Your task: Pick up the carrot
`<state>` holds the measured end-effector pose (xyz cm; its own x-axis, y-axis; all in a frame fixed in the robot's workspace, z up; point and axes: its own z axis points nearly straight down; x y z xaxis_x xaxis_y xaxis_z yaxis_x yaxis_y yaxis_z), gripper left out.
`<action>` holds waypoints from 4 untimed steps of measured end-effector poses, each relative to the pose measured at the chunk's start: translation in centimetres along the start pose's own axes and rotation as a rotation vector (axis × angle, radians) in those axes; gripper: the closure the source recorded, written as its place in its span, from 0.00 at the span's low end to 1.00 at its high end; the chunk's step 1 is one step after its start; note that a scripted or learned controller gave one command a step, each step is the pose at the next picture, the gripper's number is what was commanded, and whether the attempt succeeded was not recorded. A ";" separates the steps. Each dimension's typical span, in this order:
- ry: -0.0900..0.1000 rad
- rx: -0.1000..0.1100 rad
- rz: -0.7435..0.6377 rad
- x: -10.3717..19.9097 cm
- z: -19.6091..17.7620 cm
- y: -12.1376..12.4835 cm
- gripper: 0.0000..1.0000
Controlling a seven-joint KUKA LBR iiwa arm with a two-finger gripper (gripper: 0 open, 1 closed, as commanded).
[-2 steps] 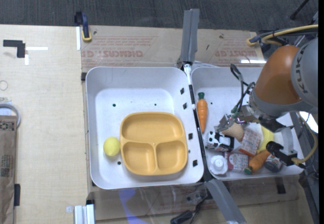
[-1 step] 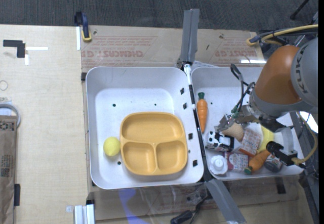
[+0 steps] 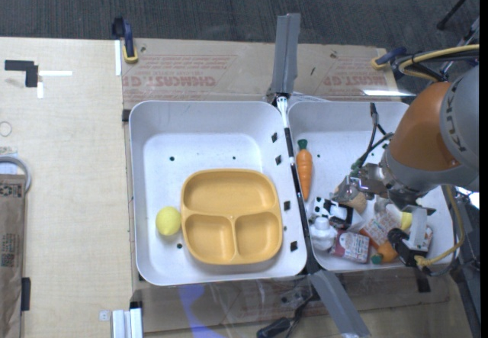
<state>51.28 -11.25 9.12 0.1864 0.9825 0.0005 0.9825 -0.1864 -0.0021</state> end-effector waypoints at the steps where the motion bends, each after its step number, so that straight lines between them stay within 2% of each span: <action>1: 0.000 -0.003 0.357 1.2 -0.1 -0.8 0.00; 2: -0.003 0.003 0.956 1.5 0.1 3.4 0.00; 3: -0.003 0.003 0.994 -0.8 0.1 4.4 0.00; 4: 0.028 -0.037 1.170 -5.5 -1.1 -0.9 0.00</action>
<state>49.35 -16.51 10.25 0.9765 0.2120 0.0395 0.2116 -0.9773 0.0135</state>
